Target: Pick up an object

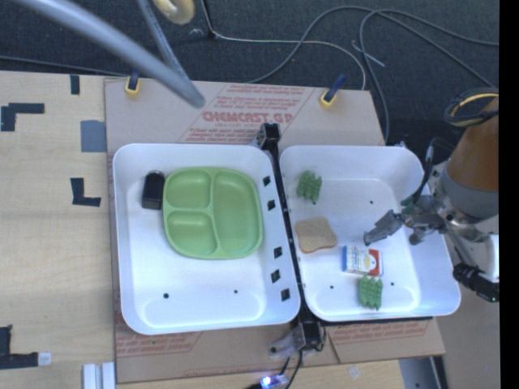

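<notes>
Honestly, from my seat the biggest risk sits with the arm [474, 168]: it comes in low over the right bin [405, 164], and a careless descent could clip that bin's far wall. On the worktop [49, 217] the left bin [130, 282] carries a green tray [212, 213] and a black block [152, 190] touching its left edge, both well apart from the arm, so I judge the target is in the right bin.

That bin has four candidates: a tan bread slice [315, 235], a small box [360, 260] with red and blue print, a green piece [371, 292] just below the box, and another green piece [308, 185] near the divider. The tool [388, 227] hangs just above and right of the box, with nothing between its fingers; I cannot tell how wide they stand, because they blur into one dark shape.

If it drops straight down, I expect it to land beside the box and not around it, or nudge it into the green piece. The bread looks flat and may slip out of a pinch.
</notes>
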